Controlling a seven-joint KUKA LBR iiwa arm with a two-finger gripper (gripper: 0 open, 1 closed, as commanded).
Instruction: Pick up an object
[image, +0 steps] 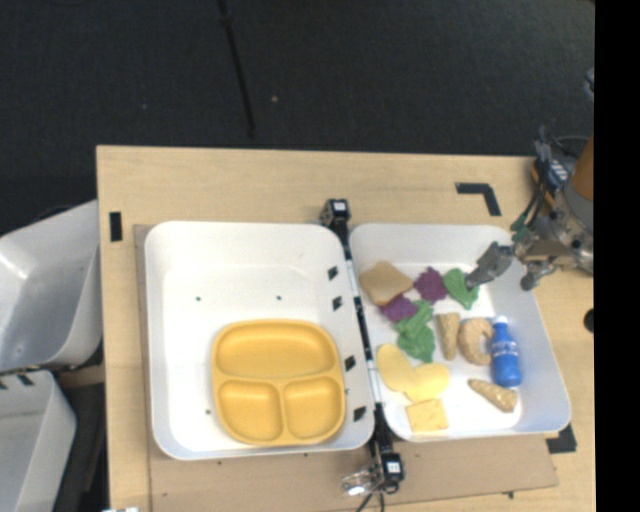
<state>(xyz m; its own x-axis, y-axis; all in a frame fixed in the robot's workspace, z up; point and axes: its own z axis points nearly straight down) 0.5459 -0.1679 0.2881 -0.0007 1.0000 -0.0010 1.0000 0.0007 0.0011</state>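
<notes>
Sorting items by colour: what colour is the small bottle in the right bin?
Blue, with a white cap: the bottle shows clearly in the camera view.

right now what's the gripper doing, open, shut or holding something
Gripper: in the right bin beside the green toy; whether it is open or shut cannot be told, and nothing is visibly held.

The arm (560, 215) is cut off at the right edge, leaving just its wrist in sight. The gripper (489, 266) is too small and blurred to read its fingers. It overlaps part of a green piece (460, 289).
</notes>
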